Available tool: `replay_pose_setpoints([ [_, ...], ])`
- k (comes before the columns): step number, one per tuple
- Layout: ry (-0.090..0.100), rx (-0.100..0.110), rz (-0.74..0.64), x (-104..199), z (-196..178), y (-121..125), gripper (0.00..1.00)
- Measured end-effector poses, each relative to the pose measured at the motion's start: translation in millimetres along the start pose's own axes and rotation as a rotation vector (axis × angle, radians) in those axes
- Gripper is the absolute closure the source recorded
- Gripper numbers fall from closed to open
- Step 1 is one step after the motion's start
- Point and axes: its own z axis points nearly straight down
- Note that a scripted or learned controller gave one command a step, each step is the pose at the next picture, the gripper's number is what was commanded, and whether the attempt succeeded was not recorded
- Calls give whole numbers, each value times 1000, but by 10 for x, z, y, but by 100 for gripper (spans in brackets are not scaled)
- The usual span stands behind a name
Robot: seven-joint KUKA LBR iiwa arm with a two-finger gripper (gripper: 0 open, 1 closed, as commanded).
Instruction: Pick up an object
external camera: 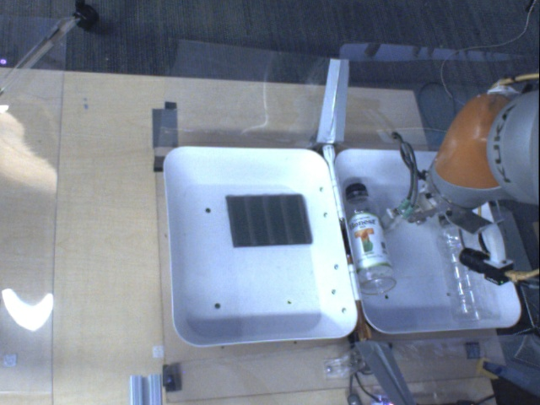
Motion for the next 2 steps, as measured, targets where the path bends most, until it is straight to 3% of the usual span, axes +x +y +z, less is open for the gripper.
replay_pose_setpoints([
  [1,-27,-23,-76,149,-101,-211,0],
  [2,29,6,-9,-172,-1278,-232,0],
])
